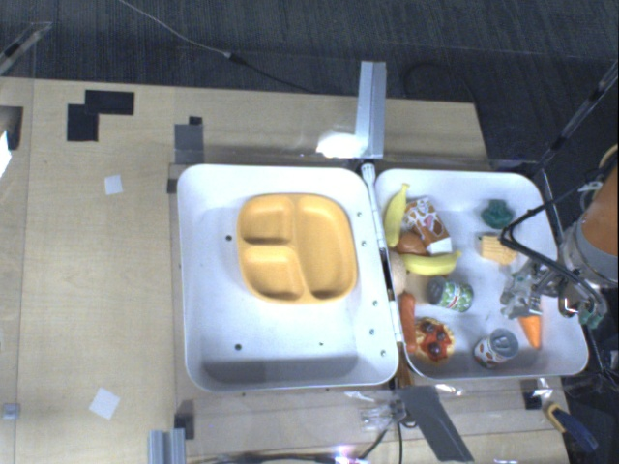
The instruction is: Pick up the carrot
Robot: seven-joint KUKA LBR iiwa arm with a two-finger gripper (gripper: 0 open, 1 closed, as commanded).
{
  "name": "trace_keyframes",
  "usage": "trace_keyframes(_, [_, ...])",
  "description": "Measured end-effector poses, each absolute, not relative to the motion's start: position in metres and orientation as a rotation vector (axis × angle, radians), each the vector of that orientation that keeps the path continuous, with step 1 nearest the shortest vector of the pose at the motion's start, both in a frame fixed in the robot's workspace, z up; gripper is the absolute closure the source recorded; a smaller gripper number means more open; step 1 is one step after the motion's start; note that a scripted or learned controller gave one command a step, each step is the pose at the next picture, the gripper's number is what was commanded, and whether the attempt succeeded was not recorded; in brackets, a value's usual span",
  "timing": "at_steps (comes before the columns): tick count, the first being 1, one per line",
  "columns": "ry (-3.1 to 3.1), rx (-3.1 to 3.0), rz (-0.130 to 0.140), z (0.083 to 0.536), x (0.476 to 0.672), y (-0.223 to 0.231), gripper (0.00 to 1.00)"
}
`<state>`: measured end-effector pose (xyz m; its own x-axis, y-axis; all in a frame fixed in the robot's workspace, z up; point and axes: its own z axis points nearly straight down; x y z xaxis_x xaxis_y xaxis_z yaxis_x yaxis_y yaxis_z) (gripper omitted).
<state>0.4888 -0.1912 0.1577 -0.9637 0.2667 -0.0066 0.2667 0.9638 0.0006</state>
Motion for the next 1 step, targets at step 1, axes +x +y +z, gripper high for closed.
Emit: trace_keyframes(1, [2.973,0.982,0.000,0.1800,0.4898,-0.1866,1.00])
